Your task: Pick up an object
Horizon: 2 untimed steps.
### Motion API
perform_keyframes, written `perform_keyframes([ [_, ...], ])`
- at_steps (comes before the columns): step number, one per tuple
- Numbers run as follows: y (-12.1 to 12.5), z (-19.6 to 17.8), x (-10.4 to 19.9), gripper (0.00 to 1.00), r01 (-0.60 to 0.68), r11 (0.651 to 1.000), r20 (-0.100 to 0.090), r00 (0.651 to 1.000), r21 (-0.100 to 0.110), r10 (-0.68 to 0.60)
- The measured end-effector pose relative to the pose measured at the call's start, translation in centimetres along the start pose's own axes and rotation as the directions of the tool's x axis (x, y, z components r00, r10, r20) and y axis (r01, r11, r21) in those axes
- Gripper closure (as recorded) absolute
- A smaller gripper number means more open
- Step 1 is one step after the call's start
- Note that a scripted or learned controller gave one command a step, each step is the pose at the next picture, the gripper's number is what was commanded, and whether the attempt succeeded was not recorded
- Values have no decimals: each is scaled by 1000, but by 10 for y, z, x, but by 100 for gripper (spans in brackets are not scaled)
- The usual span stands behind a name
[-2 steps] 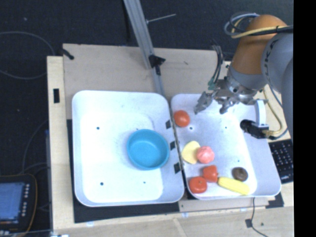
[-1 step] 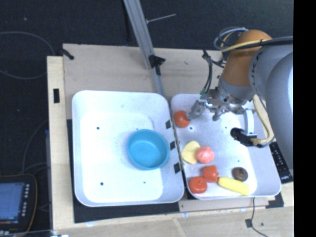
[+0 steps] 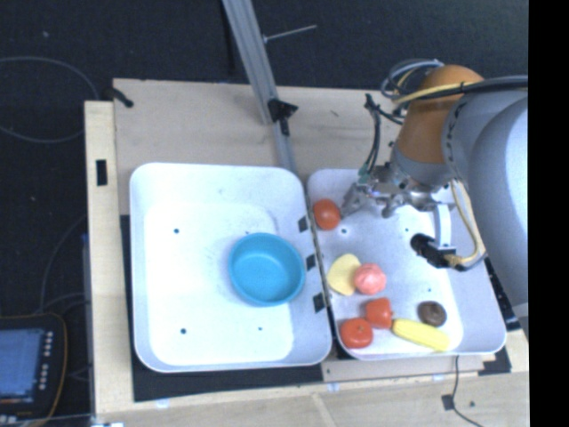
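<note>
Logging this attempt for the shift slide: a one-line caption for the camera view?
Gripper hovers over right bin of toy fruit beside an orange ball; blue bowl in left bin.

Tabletop [image 3: 196,123]: pale wood, its bare boards showing along the far and left sides.
Dark mat [image 3: 142,382]: a black sheet lies under the bins, its edge peeking out at the near left.
Left bin [image 3: 160,194]: shallow and white, resting flat on the left half.
Right bin [image 3: 476,327]: a matching white one, set right beside the left bin with their inner rims touching.
Metal post [image 3: 253,52]: a grey rail rising at a slant from the far side, just behind where the bins meet.
</note>
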<state>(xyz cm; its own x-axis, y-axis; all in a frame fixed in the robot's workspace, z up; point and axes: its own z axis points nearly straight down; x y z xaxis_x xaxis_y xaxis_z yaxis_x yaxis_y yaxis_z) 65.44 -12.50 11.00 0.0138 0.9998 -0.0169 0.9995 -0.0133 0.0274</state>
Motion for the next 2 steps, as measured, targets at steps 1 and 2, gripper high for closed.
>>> perform_keyframes([
  [1, -1, -9, 2, 100, -3, 1000, -7, 1000, 6, 3],
  [2, 9, -59, -5, 100, 1, 1000, -19, 1000, 25, -1],
])
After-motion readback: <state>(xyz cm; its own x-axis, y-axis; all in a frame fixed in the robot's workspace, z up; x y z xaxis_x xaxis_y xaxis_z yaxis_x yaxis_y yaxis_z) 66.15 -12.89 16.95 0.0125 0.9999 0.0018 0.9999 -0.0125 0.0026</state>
